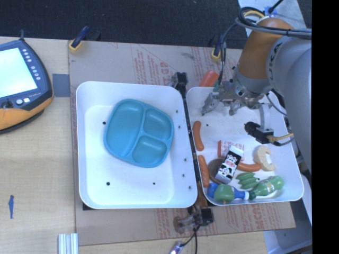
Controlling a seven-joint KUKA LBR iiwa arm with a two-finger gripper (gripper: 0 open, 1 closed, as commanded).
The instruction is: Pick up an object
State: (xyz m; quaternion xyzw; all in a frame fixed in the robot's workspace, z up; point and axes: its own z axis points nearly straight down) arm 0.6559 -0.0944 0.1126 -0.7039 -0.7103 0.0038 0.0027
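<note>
Splayed and empty, the pincer (221, 106) hovers over bare floor in the upper-right white bin (294, 157), aligning to descend.

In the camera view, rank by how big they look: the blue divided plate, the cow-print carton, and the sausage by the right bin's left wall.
1. blue divided plate
2. cow-print carton
3. sausage, longer but thinner than the carton, so that order is unsure.
</note>
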